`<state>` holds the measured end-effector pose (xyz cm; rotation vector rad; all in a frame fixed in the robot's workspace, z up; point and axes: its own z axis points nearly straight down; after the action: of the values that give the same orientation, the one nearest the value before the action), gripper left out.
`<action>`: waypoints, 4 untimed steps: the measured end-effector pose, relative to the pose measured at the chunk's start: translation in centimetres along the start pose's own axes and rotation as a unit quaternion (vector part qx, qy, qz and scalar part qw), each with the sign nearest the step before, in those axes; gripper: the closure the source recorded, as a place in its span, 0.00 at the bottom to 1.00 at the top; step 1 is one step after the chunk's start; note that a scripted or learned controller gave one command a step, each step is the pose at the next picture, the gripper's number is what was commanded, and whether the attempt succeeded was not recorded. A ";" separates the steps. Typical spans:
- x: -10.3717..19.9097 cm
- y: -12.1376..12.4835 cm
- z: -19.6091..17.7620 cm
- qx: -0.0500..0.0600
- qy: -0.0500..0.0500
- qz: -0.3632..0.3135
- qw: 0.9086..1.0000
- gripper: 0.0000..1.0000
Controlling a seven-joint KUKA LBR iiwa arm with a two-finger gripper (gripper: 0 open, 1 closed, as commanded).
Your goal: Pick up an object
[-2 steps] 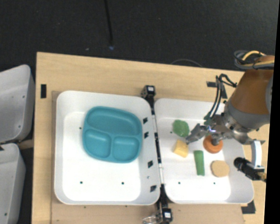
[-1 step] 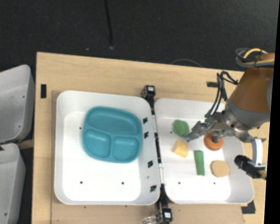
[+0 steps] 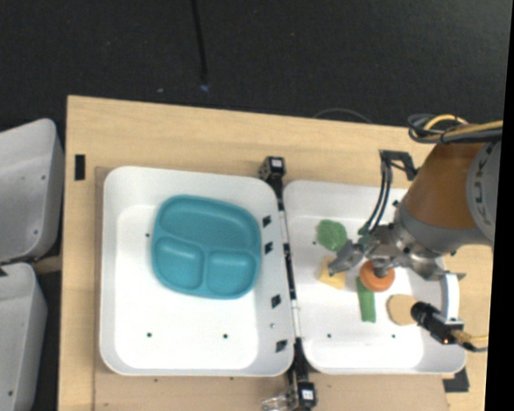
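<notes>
Your gripper [image 3: 369, 262] hangs low over the right bin [image 3: 335, 351], but you cannot tell from this slanted view how it is set. Just beneath it sits an orange round piece [image 3: 376, 276]. A green stick [image 3: 367, 303] lies just below that, a yellow wedge [image 3: 333, 277] just to the gripper's left, and a green leafy piece [image 3: 330, 234] up and to its left. A tan disc [image 3: 399, 308] rests down to its right. Well to the left, the other bin [image 3: 125, 340] carries a teal divided plate [image 3: 207, 246] on the desk [image 3: 192, 125].
</notes>
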<state>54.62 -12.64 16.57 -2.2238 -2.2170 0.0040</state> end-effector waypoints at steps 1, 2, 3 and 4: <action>-0.2 0.3 3.8 -0.009 -0.003 -0.001 1.000 0.00; -0.9 1.2 5.2 -0.018 -0.008 0.002 1.000 0.00; -1.1 1.4 3.9 -0.022 -0.009 0.007 1.000 1.00; -0.6 1.1 -2.2 -0.005 0.000 -0.004 1.000 1.00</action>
<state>55.73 -13.27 18.77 -2.2197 -2.2311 -0.0057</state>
